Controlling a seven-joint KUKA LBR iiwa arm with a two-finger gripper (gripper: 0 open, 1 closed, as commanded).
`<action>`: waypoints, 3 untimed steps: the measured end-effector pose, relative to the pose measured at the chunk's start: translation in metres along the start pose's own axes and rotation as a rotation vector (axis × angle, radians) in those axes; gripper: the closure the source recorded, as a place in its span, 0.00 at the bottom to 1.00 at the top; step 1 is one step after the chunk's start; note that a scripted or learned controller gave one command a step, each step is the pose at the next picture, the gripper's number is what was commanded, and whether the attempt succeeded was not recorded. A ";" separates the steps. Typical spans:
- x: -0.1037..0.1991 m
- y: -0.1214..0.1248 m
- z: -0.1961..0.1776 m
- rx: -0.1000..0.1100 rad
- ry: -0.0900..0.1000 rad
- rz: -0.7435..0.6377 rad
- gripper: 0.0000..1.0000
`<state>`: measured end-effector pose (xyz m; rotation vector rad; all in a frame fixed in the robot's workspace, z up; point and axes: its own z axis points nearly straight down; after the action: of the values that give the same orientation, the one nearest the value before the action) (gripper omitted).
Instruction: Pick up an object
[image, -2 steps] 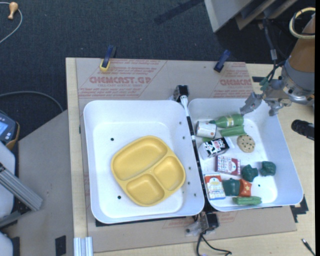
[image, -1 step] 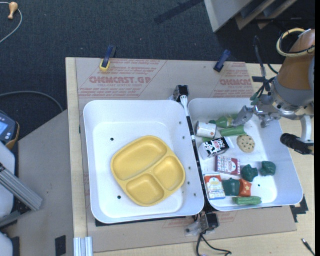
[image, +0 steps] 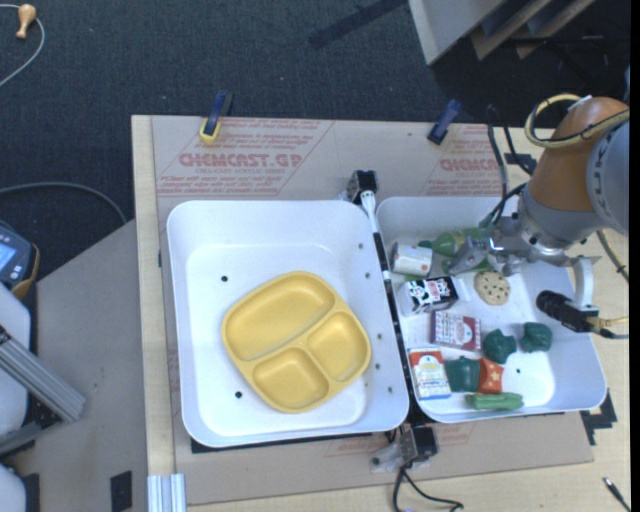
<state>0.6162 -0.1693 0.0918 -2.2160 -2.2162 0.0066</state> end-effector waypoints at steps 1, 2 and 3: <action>0.000 0.001 0.006 -0.008 -0.003 -0.001 0.00; 0.000 0.002 -0.006 -0.012 -0.005 0.000 1.00; -0.005 -0.001 -0.050 -0.015 -0.005 0.001 1.00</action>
<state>0.6159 -0.1744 0.1422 -2.2278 -2.2247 -0.0044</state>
